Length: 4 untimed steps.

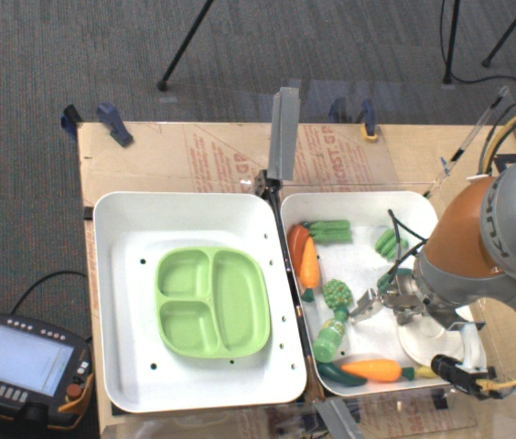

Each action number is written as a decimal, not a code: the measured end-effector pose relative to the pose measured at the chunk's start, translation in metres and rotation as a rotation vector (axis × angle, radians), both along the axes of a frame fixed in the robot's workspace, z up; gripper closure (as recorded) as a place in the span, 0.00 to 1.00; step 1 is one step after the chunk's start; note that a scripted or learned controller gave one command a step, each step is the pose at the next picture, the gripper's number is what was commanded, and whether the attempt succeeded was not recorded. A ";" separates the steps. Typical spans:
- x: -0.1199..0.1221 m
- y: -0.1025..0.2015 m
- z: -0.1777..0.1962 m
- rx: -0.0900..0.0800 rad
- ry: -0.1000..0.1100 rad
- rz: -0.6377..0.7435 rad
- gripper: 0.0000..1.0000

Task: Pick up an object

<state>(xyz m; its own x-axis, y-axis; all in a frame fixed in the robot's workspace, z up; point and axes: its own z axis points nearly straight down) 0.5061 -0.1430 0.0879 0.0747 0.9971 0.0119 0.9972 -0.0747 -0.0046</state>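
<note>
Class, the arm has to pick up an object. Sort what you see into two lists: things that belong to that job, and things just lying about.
Part of the job:
gripper
right bin
broccoli
green bottle
carrots
green beans

Just lying about:
green tray
left bin
pendant
clamps

Light green tray (212,302), white bins (112,245), orange carrots (374,369), perhaps a green bottle (329,340).

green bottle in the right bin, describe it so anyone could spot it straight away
Look in the right bin, along its left wall. The green bottle lies tilted just below the broccoli, above the carrot. It is smooth and glossy, unlike the bumpy broccoli.
</note>
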 end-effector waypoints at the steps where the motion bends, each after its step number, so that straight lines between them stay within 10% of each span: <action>1: 0.009 0.063 -0.001 -0.011 0.001 -0.094 0.00; 2: 0.057 0.044 -0.002 -0.013 0.004 -0.276 0.00; 3: 0.056 0.048 0.007 -0.013 0.010 -0.265 1.00; 4: 0.028 0.135 0.127 -0.009 -0.005 -0.301 1.00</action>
